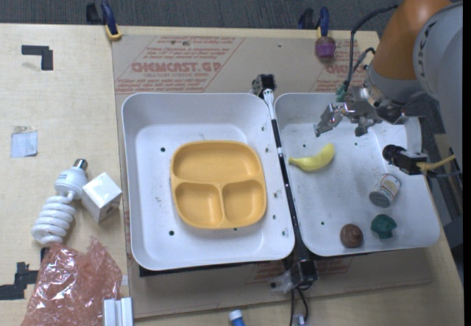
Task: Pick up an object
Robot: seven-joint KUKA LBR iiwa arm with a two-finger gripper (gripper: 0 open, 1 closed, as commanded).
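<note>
Hanging over the right bin [412,240] w/ fingers spread and nothing held, the gripper [344,120] sat just above the banana [313,160], prob. lined up to grab it.

Spiral bulb [57,208], white cube [101,196] and crinkly pink plastic bag [70,289] sit near the counter's [59,107] left edge.

Even, bright overhead light, soft short shadows inside the white bins [140,170], mild glare at nine o'clock, slightly soft focus throughout.
</note>
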